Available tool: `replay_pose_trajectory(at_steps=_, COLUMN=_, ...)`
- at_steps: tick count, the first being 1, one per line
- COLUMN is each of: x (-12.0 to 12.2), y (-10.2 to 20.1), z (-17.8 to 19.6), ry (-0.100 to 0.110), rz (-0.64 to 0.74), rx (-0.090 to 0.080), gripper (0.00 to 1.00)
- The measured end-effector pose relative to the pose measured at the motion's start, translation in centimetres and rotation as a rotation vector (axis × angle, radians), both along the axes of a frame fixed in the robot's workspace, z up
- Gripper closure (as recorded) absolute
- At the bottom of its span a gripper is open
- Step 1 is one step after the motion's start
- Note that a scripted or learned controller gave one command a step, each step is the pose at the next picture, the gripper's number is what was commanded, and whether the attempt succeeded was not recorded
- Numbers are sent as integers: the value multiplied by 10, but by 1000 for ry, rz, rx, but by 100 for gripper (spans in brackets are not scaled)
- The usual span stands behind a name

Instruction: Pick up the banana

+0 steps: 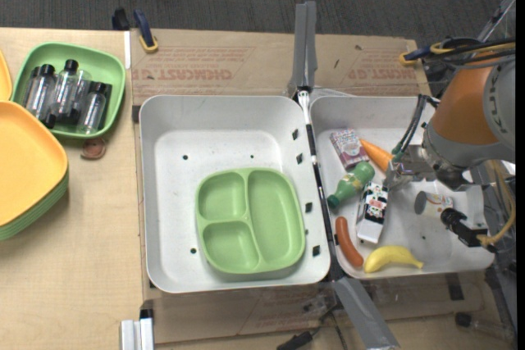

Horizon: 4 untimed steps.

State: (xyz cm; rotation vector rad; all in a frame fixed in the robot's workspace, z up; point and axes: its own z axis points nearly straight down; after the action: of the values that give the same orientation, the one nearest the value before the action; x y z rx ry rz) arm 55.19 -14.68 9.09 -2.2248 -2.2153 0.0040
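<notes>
— Where is the banana (pixel 392 259)?

— In the right bin (pixel 459 258), at its near edge, lying flat on the white floor. A red sausage-shaped toy (pixel 348 243) lies just to its left, almost touching the banana's end, and a small white carton (pixel 373 211) sits just beyond it.

— And your gripper (pixel 399 169)?

— It hangs over the middle of the same bin, farther from the camera than the banana, beside an orange carrot (pixel 377 153) and a green bottle (pixel 350 184). Whether it is open or closed I cannot tell from above; my own wrist hides it. Nothing is visibly held.

— What worries you from here?

— Crowding, mostly. I judge that coming down slightly left would catch the red toy or the carton instead. The banana also sits close to the bin's near wall, so a descent too near could strike the rim. And its curved, smooth skin may roll or slip out if I close off-centre.

— Anything else nearby?

— The left bin (pixel 164 176) carries a green divided tray (pixel 249 220), well apart from my work.
</notes>
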Motion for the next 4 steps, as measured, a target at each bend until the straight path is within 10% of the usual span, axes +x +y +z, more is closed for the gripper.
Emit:
replay_pose_trajectory(at_steps=2, x=-5, y=-51, z=0, ry=-1, rz=-113, rx=0, gripper=100)
replay_pose_trajectory(at_steps=3, x=36, y=-44, z=1, ry=-3, rz=-33, rx=-1, gripper=100)
replay_pose_trajectory(at_steps=4, x=14, y=-43, z=1, ry=-1, rz=-14, rx=0, gripper=100)
